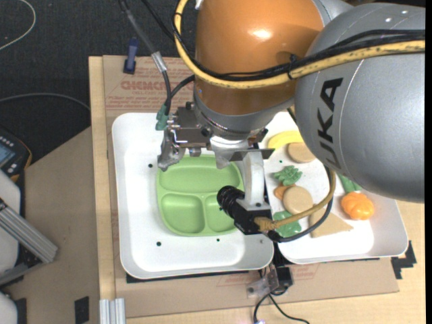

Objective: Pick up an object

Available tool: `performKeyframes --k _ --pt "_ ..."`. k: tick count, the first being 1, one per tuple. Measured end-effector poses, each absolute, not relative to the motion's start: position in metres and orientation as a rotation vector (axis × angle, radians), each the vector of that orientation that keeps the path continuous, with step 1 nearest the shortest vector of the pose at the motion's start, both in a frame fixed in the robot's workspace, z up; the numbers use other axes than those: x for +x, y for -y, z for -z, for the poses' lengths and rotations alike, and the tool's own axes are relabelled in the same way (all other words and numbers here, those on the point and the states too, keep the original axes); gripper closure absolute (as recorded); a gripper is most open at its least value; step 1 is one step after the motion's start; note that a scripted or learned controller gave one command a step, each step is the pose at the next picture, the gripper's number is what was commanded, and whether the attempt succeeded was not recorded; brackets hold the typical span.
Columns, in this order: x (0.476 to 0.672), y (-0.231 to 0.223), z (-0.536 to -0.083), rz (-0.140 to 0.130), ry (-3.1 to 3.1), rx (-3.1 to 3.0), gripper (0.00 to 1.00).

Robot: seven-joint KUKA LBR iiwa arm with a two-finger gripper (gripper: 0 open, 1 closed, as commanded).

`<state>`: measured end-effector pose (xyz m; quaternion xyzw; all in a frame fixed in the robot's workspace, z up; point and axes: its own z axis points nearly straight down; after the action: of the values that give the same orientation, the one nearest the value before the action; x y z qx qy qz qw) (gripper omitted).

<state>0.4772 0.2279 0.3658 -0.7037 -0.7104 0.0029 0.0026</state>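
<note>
A light green divided tray (192,201) lies in the left white bin (135,201). My gripper (196,156) hangs over the tray's far edge, open, with one metal finger (168,155) at the tray's far left corner and the other near its far middle. Only the green tray surface shows between the fingers. The right bin (385,238) holds small toy foods: a yellow piece (283,139), a tan disc (300,154), a green leafy piece (289,175), a second tan disc (297,198), an orange fruit (356,206) and a tan wedge (335,227). The arm hides part of this bin.
Both bins rest on a brown board (108,113) on the bench. A blue clip (130,56) lies beyond the board's far left corner. Bare white floor of the left bin runs along the tray's left and near sides.
</note>
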Motion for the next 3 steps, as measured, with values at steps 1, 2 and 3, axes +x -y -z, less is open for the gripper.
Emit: performKeyframes --k 1,2,3 --pt "0.479 -0.223 -0.380 0.001 2.225 -2.218 1.00" --pt "0.571 -0.223 -0.270 -0.010 2.217 -2.225 1.00" --pt "0.524 -0.199 -0.309 -0.005 2.217 -2.221 1.00"
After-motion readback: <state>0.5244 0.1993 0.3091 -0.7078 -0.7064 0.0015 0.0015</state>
